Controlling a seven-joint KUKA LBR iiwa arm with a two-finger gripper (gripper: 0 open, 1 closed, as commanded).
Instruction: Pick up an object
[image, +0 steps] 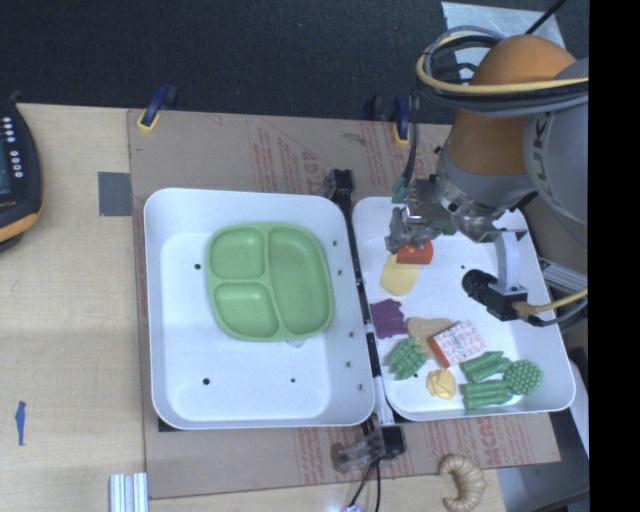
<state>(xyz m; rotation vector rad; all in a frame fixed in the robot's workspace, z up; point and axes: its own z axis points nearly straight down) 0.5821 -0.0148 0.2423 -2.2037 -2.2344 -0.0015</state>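
My gripper (410, 238) hangs low over the back left part of the right bin (560, 390), reaching in from the right. Directly under and touching it in this view is a small red object (418, 254). Just in front of that lies a pale yellow object (397, 276). Further forward in the same bin are a purple piece (388, 318), a tan wedge (428, 326), a red and white box (457, 343), a small yellow piece (441, 383) and several green toy vegetables (485, 366). Whether the red object is gripped is hidden by the gripper body.
The left bin (165, 330) holds a green divided plate (270, 282). A black fitting with cable (492, 291) hangs over the right bin's right side. A tan curled object (463, 480) lies on the bench in front of the bins. A handheld controller (14, 170) sits at far left.
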